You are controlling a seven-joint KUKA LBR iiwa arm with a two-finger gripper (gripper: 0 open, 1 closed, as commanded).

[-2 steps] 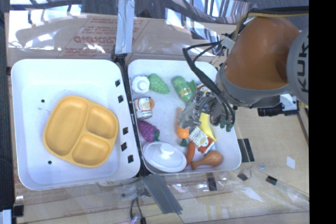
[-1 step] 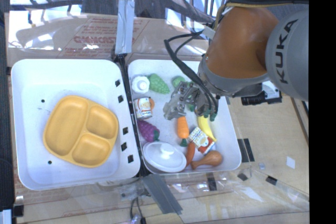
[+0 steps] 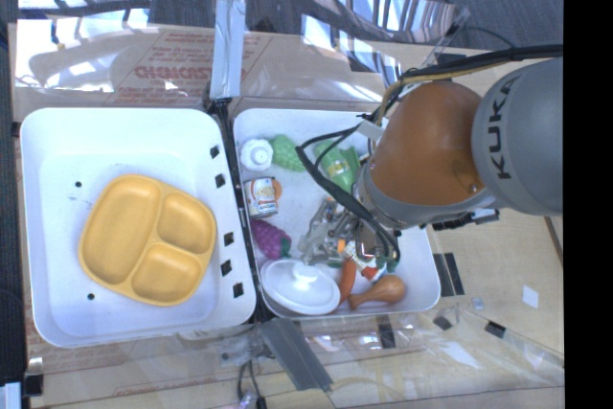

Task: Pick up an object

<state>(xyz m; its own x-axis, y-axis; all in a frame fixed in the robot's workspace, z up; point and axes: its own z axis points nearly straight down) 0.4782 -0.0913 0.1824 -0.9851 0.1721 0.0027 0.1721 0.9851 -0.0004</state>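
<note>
Pincer (image 3: 324, 239) hangs low in right bin (image 3: 421, 287), just above white bowl (image 3: 299, 287).

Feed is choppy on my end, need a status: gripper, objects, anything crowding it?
Gripper down in right bin, fingers unreadable. Carrot, drumstick, white dish, purple grapes close around it. Yellow tray in left bin.

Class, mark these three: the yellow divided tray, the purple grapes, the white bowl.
yellow divided tray (image 3: 146, 238), camera view, its centre ridge.
purple grapes (image 3: 270, 238), camera view, middle of the bunch.
white bowl (image 3: 301, 287), camera view, its inside.
</note>
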